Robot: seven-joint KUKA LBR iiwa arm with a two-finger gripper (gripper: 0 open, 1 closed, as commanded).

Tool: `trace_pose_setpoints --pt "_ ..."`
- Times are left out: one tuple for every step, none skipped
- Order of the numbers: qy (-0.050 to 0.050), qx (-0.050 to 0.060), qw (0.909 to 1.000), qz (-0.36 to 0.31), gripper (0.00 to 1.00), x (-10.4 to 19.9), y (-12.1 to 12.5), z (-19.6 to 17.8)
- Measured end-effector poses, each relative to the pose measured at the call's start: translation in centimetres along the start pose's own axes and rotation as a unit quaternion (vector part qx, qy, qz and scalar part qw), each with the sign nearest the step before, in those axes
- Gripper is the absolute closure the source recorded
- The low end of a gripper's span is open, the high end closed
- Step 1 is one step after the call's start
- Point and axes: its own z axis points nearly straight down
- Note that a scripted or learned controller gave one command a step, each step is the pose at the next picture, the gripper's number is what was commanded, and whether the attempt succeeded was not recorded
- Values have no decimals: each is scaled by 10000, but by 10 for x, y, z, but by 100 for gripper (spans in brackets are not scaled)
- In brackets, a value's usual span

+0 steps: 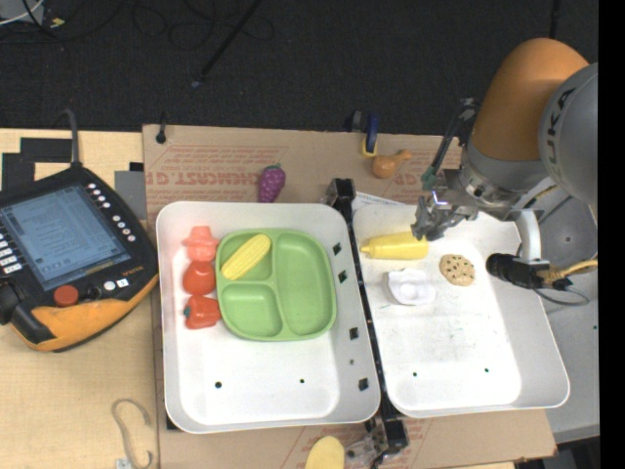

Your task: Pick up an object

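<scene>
The grey two-finger gripper [427,225] hangs at the right end of the yellow plastic mustard bottle [395,248]; its fingers' spread cannot be told, perhaps touching it.

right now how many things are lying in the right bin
3: a yellow bottle by the gripper, a cookie right of it, a white cup below. The arm may hide more.

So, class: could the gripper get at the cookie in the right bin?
Probably yes. The cookie lies uncovered on the bin floor, with the gripper poised close by near the yellow bottle.
</scene>
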Motion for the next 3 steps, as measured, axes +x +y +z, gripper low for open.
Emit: trace_pose_setpoints --pt "-1 -9 10000 -3 100 57 7 -11" --pt "-3 5 10000 1 100 107 3 0" --pt "-5 7 10000 6 100 142 -3 -2"
